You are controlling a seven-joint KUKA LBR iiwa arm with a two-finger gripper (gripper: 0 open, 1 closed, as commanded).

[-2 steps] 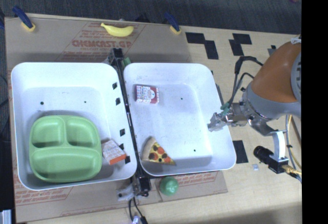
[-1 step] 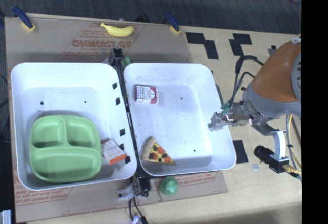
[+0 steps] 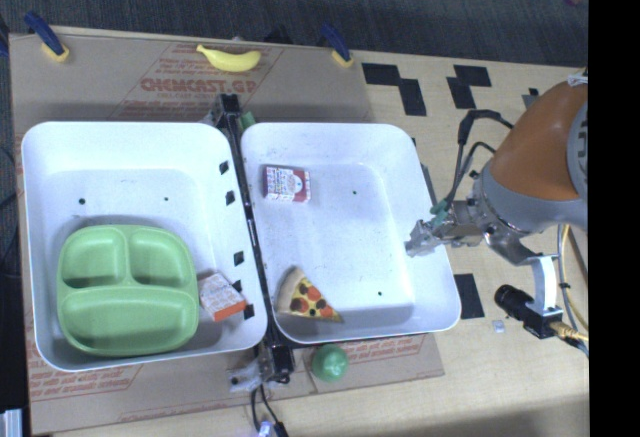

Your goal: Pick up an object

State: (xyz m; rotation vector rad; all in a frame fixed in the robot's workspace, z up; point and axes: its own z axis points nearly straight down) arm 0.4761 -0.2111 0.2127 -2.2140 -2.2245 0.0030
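We see our gripper (image 3: 425, 237) at the right wall of the right bin (image 3: 425, 180), low over the rim; whether it is spread or pressed together we cannot tell, and nothing shows in it.

Nearest to it in that bin is the pizza slice (image 3: 306, 297), which lies to the camera-left of the gripper and toward the front wall, its point aimed at the front right corner and its crust close to the divider between the bins. Bare floor lies between the gripper and the slice, so we judge the approach open, though the front wall crowds the slice.

Farther off, the small carton (image 3: 286, 184) lies flat near the back of the same bin, well apart from walls, with room on all sides.

Beyond the divider, the left bin (image 3: 40, 155) holds a green tray (image 3: 125, 290) and a wrapped snack (image 3: 221, 295) just beside it.

On the table (image 3: 500, 365) a green ball (image 3: 328, 362) sits just outside the front rim, and a banana (image 3: 229, 56) lies behind the bins.
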